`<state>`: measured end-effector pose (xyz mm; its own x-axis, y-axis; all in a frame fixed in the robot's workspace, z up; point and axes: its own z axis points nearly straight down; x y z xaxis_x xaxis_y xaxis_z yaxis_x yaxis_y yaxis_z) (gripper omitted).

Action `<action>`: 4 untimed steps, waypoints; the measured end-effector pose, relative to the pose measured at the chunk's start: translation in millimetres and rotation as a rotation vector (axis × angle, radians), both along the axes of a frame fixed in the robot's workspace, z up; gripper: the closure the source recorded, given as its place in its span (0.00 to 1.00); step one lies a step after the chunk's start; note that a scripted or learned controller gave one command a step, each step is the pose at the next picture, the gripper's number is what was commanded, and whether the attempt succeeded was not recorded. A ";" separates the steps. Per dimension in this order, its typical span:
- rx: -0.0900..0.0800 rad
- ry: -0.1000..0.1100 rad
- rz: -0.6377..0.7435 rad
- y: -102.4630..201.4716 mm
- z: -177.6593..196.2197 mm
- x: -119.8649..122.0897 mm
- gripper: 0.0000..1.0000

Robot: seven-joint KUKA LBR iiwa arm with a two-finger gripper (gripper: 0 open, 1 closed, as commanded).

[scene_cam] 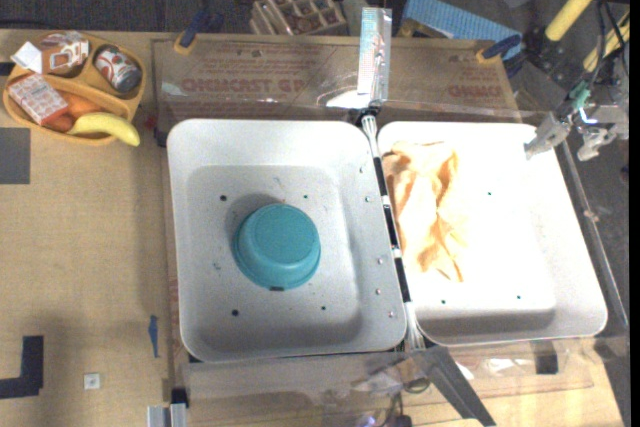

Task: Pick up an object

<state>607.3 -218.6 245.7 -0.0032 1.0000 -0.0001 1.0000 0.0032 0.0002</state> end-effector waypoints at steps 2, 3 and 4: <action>-0.002 -0.011 0.136 91.4 -155.8 20.6 0.00; -0.002 -0.010 0.192 115.9 -155.5 -14.5 0.00; -0.001 -0.002 0.284 137.1 -60.4 -20.9 0.00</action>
